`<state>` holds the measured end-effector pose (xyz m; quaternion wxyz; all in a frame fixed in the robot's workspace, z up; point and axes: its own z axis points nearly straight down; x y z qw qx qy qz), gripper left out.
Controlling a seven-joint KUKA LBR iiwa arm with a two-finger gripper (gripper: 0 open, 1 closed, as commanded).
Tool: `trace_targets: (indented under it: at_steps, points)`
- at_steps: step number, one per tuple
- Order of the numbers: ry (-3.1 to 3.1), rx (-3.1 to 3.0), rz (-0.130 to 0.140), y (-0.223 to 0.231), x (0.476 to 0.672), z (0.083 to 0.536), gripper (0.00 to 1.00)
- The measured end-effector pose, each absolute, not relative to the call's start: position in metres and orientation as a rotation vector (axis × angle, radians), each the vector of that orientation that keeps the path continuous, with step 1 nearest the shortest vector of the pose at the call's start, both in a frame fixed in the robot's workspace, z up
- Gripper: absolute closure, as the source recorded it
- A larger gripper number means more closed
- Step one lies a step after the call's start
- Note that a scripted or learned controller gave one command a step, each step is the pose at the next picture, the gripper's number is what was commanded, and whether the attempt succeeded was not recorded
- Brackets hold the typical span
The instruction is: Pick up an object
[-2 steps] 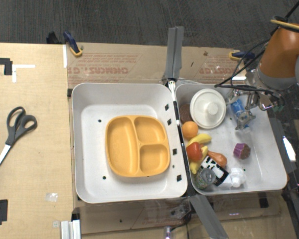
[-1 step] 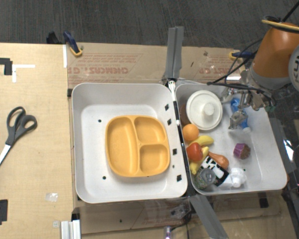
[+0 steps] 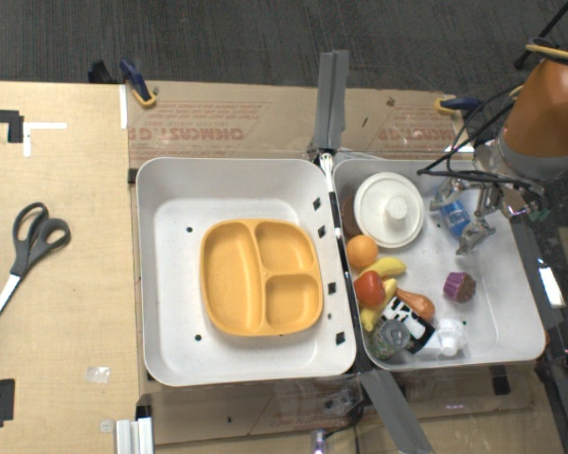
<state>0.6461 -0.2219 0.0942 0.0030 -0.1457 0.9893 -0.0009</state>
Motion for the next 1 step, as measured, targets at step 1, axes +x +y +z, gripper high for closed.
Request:
trace_targets:
  at_steps: [1]
  points:
    - [3.095,-0.455,-0.006,-0.2218,0.6481,0.1058,1.00]
